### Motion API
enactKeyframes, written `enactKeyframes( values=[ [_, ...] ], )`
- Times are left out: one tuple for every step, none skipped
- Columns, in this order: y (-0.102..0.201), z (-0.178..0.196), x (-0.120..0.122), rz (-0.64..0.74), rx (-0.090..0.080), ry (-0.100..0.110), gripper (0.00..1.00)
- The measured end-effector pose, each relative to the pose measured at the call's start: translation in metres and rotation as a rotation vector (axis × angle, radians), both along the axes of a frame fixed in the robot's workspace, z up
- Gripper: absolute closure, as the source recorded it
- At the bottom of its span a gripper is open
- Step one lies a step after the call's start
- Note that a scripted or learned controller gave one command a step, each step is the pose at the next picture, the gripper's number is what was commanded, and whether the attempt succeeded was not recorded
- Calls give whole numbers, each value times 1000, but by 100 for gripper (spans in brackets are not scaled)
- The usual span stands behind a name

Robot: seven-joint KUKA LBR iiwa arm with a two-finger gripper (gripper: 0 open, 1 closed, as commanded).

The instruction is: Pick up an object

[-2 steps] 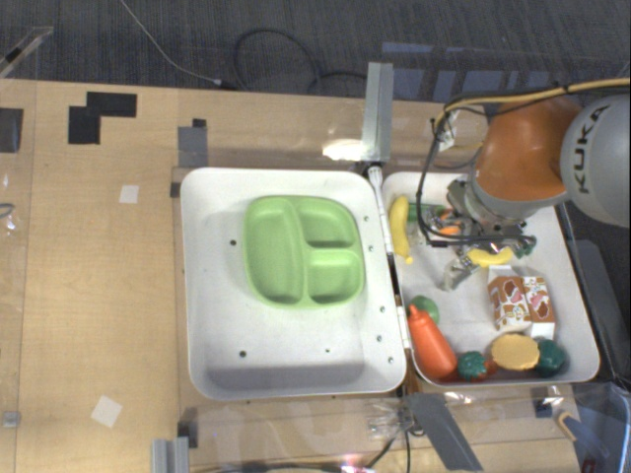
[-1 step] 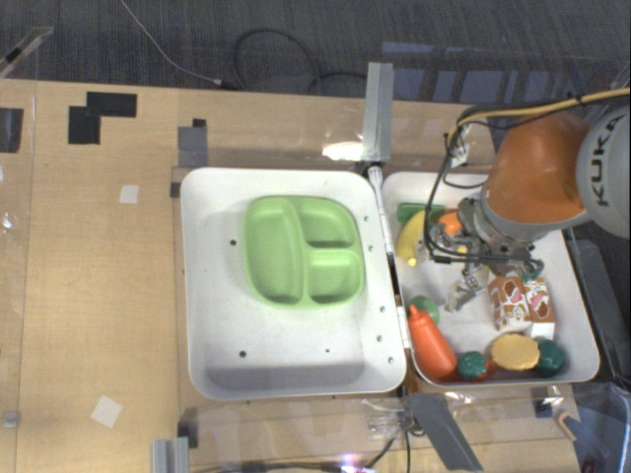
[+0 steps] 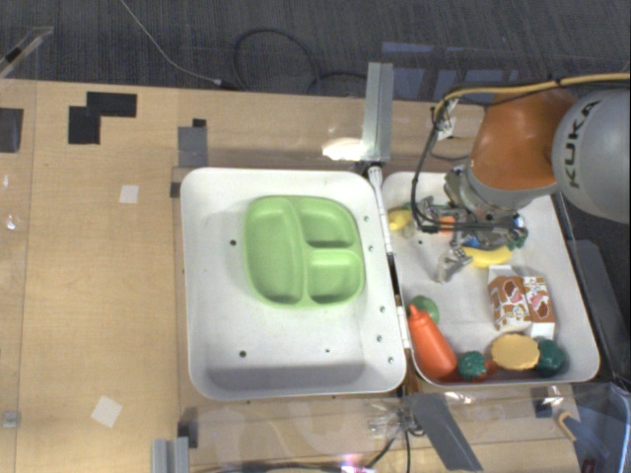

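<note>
My gripper (image 3: pixel 471 249) hangs low over the upper middle of the right bin (image 3: pixel 577 294), under the orange band of the arm (image 3: pixel 518 146). A yellow banana-like piece (image 3: pixel 492 257) lies right beneath it, partly covered by the wrist. Another small yellow piece (image 3: pixel 398 220) sits by the bin's left wall. Lower down are a brown-and-white patterned box (image 3: pixel 520 302), an orange carrot with a green top (image 3: pixel 430 336), a yellow round piece (image 3: pixel 515 351) and two dark green pieces (image 3: pixel 473 365) (image 3: pixel 550 357).
The left bin (image 3: pixel 212 294) holds a green divided plate (image 3: pixel 302 250). A metal divider post (image 3: pixel 378 116) stands between the bins at the back. A cable (image 3: pixel 434 146) loops from the arm down over the right bin.
</note>
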State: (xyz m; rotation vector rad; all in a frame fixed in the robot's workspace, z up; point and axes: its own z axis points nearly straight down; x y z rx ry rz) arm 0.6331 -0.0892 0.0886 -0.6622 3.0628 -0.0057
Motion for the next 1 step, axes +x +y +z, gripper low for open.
enactKeyframes(
  values=[
    [2,16,5,3,1,-17,100]
  ],
)
